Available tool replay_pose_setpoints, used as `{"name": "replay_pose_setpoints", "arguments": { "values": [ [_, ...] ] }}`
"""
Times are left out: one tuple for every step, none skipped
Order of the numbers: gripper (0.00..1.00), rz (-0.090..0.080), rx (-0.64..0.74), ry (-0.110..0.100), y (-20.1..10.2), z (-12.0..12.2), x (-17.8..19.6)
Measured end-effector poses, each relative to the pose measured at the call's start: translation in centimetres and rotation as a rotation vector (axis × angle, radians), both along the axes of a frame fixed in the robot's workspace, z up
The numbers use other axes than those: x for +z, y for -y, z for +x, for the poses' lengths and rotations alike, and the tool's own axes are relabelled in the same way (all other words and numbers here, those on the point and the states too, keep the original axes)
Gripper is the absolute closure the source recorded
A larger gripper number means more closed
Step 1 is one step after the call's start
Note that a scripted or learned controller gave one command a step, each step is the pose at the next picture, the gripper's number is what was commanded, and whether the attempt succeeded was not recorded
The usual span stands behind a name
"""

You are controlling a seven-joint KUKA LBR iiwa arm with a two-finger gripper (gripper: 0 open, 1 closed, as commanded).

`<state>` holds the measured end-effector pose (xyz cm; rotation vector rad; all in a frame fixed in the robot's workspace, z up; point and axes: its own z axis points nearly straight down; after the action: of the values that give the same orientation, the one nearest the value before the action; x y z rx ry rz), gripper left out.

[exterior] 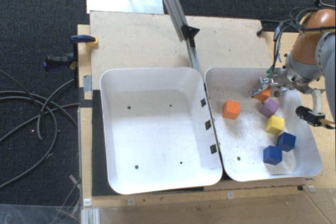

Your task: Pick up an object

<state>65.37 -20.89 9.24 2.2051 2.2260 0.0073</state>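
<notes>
Dark carpet surrounds a wood bench w/ two white bins; the right bin (231,168) holds the blocks. An orange block (262,95) sits at the gripper (264,87), partly hidden under it near the bin's far wall; can't tell if the gripper is closed on it. Looks light, rigid, smooth-faced; best taken across two flat opposite sides. Just beside: purple block (270,107), yellow block (274,124), two blue blocks (285,140) (272,155); another orange cube (231,109) sits apart. No readable labels or writing.
</notes>
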Motion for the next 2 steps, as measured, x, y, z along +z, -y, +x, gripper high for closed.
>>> {"name": "replay_pose_setpoints", "arguments": {
  "values": [
    [0.00,0.005,0.003,-0.004,-7.6,3.0,0.0],
    [0.00,-0.002,-0.006,-0.021,-9.7,3.5,-0.2]
  ]
}}
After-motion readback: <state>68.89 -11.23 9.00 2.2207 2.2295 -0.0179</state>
